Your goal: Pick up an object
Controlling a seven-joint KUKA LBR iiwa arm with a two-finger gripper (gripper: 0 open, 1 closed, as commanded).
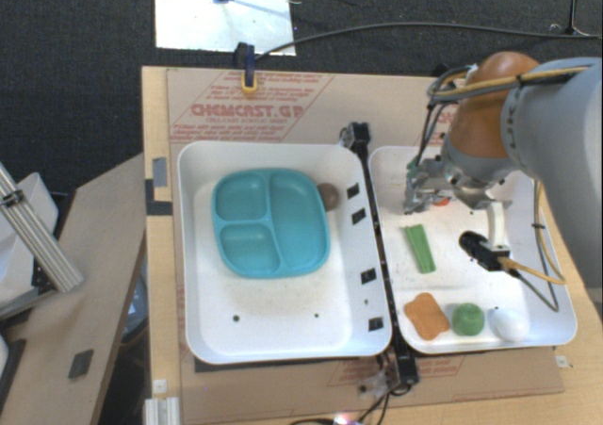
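Over right bin point(551, 319), hand point(419, 197) hangs at 12 o'clock of green stick point(419, 248); cannot tell its state; teal tray point(270, 222) in left bin point(203, 319); orange piece point(427, 316) near 6.

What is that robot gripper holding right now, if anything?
Nothing shows between its fingers. The gripper hangs above the right bin, just beyond the top end of the green strip.

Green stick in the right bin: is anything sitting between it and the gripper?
Nothing visible does. The gripper hangs over the right bin just above the green stick's upper end, with bare bin floor between them. The orange piece and green ball lie further down, out of the path.
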